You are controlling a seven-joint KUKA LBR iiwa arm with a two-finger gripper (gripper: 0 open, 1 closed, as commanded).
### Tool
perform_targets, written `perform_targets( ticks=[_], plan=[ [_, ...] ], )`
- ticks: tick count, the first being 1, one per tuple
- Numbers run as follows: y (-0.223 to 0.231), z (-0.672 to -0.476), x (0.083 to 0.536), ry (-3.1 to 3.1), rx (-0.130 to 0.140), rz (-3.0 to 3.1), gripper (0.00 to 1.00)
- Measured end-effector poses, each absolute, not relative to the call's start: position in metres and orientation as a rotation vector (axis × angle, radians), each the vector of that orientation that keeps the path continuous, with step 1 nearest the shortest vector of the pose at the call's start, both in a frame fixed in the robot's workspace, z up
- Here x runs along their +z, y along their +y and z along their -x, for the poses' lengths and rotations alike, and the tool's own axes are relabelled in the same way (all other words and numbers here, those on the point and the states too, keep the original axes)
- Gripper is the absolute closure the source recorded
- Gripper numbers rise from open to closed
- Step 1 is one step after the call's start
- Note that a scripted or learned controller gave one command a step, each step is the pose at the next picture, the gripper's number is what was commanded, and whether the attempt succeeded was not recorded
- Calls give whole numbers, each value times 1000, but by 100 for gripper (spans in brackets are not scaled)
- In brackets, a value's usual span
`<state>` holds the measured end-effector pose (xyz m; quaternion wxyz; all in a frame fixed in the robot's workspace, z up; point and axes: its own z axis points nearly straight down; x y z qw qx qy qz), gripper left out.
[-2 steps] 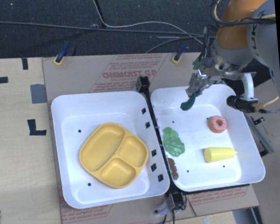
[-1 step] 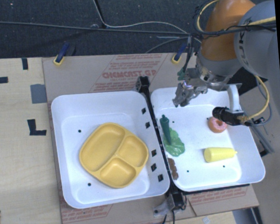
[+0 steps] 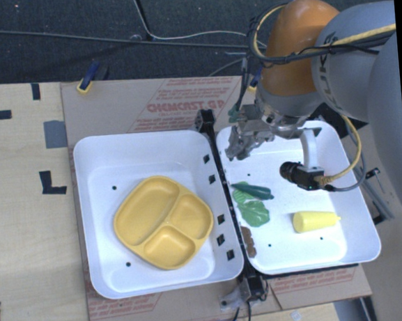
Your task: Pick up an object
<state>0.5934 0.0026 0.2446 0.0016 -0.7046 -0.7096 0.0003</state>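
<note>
My jaws (image 3: pixel 242 146) hung over the far left corner of the right bin (image 3: pixel 355 247), and I couldn't tell whether they were open or closed. Nearest lay the green leafy toy (image 3: pixel 252 208); the yellow cone-like piece (image 3: pixel 314 220) sat well apart. I judged I should centre over the green one before descending.

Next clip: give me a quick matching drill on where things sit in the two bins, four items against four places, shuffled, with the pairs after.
Things:
1. yellow divided plate
2. green leafy item
3. yellow cone-shaped piece
4. gripper

Places:
A. right bin, towards its right side, below the arm
B. left bin, near its middle
C. over the right bin's upper left corner
D. right bin, close to the divider between the bins

Pairs: 1-B, 2-D, 3-A, 4-C
</note>
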Motion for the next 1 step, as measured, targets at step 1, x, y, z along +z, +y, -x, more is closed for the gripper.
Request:
perform_targets(
  ticks=[1],
  plan=[
    [49,-575,229,-2225,5,2213,100]
  ],
)
